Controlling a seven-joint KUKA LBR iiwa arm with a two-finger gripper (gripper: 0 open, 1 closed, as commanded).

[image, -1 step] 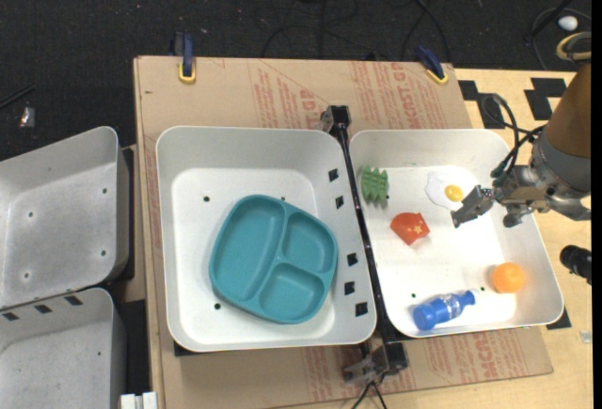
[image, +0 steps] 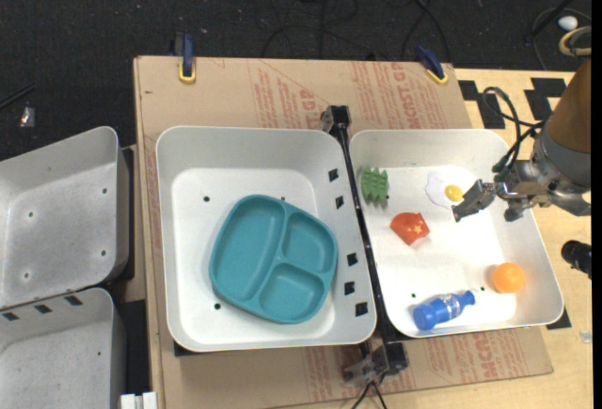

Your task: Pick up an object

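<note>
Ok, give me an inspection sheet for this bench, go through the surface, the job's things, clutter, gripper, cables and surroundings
Surface: cardboard-covered bench bearing left bin and right bin.
Job's things: in the right bin, green toy, red block, fried egg toy, orange ball, blue bottle lying down.
Clutter: teal divided plate in the left bin.
Gripper: gripper above the right bin beside the fried egg toy, holding nothing.
Cables: black cables on the floor behind the bench.
Surroundings: spare white trays at left.
</note>
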